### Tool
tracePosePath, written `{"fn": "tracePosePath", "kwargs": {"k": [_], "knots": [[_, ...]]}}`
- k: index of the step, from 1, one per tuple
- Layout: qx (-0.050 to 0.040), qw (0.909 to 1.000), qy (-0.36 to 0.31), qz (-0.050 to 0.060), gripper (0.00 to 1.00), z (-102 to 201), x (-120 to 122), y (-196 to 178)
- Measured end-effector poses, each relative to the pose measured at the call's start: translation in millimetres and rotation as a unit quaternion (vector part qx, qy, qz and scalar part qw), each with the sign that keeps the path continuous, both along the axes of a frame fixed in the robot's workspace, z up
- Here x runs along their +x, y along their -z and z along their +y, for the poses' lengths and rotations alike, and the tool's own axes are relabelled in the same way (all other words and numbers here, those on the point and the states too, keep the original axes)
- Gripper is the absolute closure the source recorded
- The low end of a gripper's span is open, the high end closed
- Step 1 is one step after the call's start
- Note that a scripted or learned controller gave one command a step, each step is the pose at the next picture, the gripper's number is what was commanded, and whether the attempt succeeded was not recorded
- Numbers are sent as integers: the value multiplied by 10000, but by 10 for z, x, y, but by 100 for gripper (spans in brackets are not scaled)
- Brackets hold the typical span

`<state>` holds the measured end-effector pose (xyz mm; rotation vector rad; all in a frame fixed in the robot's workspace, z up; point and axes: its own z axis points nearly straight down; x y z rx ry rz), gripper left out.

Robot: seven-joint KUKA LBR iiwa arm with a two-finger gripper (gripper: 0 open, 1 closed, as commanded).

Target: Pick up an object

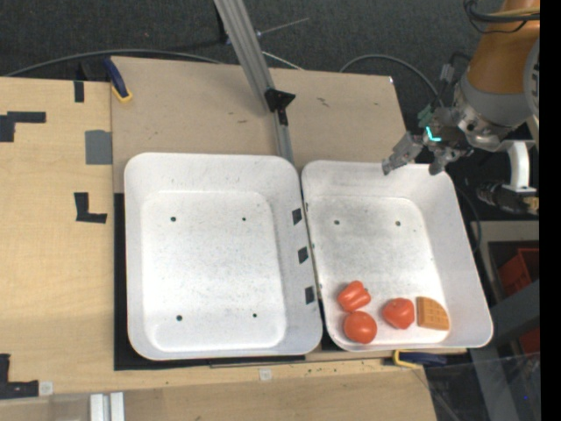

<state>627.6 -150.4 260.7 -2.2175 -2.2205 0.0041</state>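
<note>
The grey two-finger gripper [412, 161] hangs over the far right corner of the right shallow white bin [456, 226]. Its fingers are spread apart and hold nothing. Three small red toy fruits [354, 296] and a tan waffle-shaped toy [432, 313] lie near that bin's front edge, far from the gripper.

Right bin [456, 235] — red pieces [354, 296] (near corner)

The arm [501, 55] runs off the frame's top right corner above the right bin [456, 235], its base unseen. The gripper [414, 160] is too small and blurred to read its fingers' spacing.
</note>
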Motion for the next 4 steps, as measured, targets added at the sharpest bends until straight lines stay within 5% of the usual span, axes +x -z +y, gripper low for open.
{"fn": "tracePosePath", "kwargs": {"k": [1,4], "knots": [[-6,10000,-6,-17,0,-1,7,-20],[-2,10000,-1,14,0,-69,-82,1620]]}}
